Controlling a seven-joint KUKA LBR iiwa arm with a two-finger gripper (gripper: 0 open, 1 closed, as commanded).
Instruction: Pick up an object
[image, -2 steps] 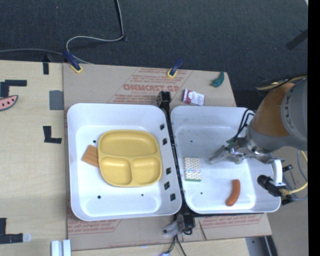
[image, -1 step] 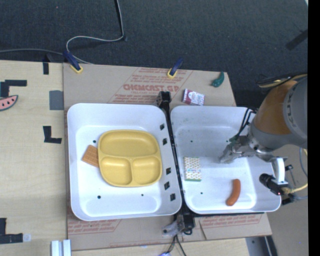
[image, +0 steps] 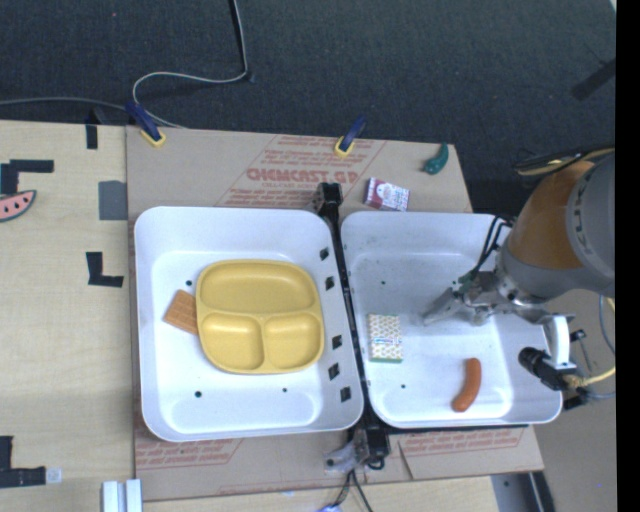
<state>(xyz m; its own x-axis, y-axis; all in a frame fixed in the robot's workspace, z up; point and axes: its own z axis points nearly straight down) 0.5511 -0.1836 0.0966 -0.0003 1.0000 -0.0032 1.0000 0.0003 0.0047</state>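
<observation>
Metal fingers taper together, clenched and bare, near a patterned flat packet.

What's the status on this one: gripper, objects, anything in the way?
Gripper low in right bin, nothing between fingers. Sausage and patterned sponge lie loose nearby. Path unobstructed.

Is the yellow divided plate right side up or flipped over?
Right side up: the yellow plate in the left bin shows its three hollow compartments facing the camera.
</observation>
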